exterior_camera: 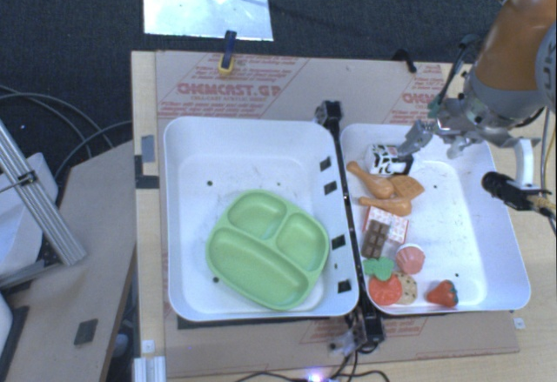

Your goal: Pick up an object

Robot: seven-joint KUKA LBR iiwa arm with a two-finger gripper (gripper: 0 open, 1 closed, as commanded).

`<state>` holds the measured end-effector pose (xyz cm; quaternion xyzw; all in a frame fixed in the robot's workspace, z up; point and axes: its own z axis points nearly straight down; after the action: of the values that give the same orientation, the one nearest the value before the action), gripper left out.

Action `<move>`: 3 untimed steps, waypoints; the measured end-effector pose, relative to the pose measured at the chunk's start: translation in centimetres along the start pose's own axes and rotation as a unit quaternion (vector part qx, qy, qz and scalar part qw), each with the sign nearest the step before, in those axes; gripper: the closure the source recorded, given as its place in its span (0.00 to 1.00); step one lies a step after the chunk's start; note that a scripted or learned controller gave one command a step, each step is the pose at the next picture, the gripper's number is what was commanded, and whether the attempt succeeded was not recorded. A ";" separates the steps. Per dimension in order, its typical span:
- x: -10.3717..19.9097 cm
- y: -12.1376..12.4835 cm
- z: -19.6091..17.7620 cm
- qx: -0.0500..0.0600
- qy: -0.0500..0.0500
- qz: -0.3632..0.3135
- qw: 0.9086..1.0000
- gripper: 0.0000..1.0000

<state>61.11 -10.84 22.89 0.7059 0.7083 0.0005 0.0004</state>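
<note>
Right bin (487, 224): hand (416, 138) poised just above black-and-white toy (388, 161).

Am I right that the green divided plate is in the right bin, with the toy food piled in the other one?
Not quite. In the camera view the green divided plate lies in the left bin, not the right. The toy food is piled in the right bin, along its left side, as you said for the other one.

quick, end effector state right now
End effector: cannot be told; it sits over the right bin beside the black-and-white toy.
</note>
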 end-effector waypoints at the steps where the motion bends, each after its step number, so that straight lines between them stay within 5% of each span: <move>1: 2.2 -0.6 13.0 -0.005 -0.001 0.000 1.000 0.00; 2: 2.1 -0.6 12.1 -0.003 -0.001 0.001 1.000 1.00; 3: 2.1 -0.7 12.2 -0.003 -0.001 0.001 1.000 0.00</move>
<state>60.46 -8.71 10.70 0.7066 0.7076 0.0021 0.0031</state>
